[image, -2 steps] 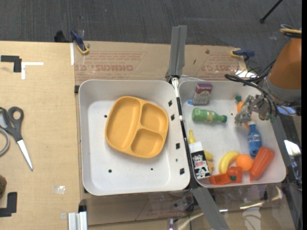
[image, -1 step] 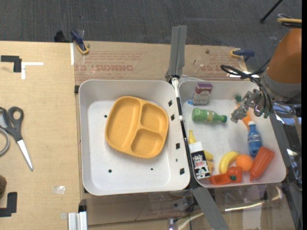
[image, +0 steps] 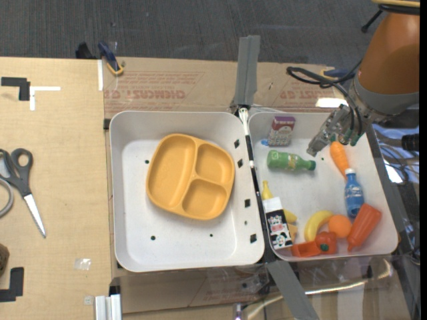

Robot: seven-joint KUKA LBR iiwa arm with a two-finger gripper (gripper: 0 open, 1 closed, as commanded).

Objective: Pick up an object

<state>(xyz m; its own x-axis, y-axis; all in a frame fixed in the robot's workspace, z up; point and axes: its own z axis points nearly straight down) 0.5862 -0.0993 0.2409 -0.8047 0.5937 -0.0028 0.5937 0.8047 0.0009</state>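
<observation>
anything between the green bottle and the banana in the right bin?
Camera view: bare white bin floor between the green bottle and the banana.

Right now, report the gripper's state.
Gripper: cannot be told; it hangs over the back of the right bin, beside the small carrot, with nothing seen between it.

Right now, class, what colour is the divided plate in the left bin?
Yellow-orange; the divided plate shows best in the camera view.

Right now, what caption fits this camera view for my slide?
Robot gripper hovers over the right bin of toy food; a yellow divided plate sits in the left bin.
</observation>
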